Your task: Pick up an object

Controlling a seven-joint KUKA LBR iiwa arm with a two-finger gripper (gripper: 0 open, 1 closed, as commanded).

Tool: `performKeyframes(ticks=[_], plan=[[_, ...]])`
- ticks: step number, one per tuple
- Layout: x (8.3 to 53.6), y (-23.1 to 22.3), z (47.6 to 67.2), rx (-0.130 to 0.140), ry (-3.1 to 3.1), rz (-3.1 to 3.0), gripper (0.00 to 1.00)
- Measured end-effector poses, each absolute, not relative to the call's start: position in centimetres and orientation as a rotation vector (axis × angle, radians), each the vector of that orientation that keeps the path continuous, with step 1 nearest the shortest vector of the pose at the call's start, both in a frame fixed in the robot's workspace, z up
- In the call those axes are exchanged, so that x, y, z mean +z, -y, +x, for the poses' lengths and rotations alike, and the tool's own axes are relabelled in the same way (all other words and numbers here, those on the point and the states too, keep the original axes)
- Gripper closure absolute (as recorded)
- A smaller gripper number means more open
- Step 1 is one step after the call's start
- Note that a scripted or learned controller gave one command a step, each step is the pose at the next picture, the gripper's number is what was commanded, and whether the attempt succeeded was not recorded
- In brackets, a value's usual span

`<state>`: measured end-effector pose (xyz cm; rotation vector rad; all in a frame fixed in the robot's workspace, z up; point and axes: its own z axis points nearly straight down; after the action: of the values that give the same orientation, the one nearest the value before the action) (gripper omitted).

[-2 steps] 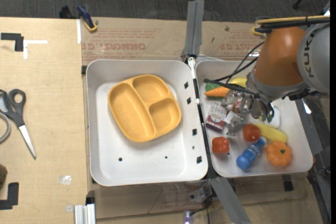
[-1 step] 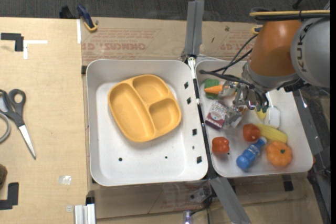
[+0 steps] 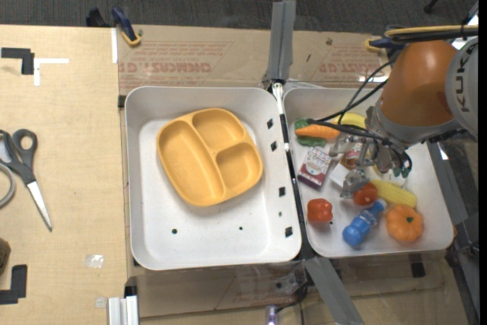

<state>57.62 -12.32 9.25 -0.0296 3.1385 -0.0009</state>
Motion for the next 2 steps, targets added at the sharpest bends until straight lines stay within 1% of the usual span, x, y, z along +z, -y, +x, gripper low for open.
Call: performKeyframes(ticks=[1,2], plan=[[10.2,12.2,57.8,-0.002,-3.135,-0.035,1.0],[9.3,14.0,63.8,0.001,-3.135,0.088,1.0]])
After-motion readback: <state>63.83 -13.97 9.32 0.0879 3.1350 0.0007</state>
